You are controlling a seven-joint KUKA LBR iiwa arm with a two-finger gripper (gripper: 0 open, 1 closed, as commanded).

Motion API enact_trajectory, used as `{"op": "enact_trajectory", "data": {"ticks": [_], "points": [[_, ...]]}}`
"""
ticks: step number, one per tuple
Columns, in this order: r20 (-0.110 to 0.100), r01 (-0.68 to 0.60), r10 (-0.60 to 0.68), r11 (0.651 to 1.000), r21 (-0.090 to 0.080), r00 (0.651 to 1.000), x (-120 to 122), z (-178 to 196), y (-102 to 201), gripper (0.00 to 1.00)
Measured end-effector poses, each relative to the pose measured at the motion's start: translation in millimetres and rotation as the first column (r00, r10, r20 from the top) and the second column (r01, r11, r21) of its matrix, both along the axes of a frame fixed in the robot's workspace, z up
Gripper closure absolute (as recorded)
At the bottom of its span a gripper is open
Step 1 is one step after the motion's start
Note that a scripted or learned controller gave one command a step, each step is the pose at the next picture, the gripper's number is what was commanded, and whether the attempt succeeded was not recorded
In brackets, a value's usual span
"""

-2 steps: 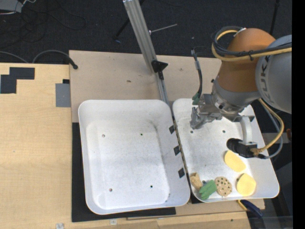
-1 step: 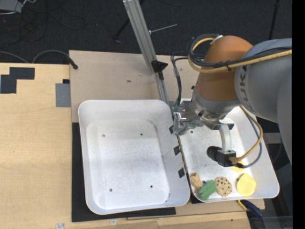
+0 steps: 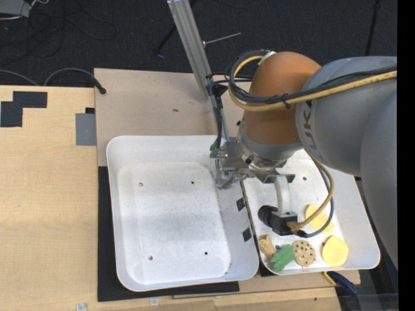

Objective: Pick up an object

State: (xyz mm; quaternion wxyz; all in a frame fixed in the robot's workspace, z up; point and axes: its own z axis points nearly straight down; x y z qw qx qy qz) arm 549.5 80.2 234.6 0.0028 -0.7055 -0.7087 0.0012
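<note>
You're at the approach: the gripper (image 3: pixel 225 168) hangs over the bins' divide, and you cannot tell its opening. The green piece (image 3: pixel 283 258) lies near in the right bin (image 3: pixel 310 177); shift there, then descend.

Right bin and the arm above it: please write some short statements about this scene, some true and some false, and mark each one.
1. The left bin and the right bin stand side by side. True.
2. A green thing lies in the right bin, near its front edge. True.
3. The yellow disc lies in the left bin. False: it lies in the right bin, near the front edge.
4. A brown dotted disc lies between the green thing and the yellow disc. True.
5. The arm reaches in from the view's left. False: it comes in from the right and hangs over the right bin.
</note>
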Motion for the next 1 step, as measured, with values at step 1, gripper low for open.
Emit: {"op": "enact_trajectory", "data": {"ticks": [1], "points": [[0.001,0.007,-0.007,1.0,-0.002,1.0,0.6,-0.2,-3.4,0.0]]}}
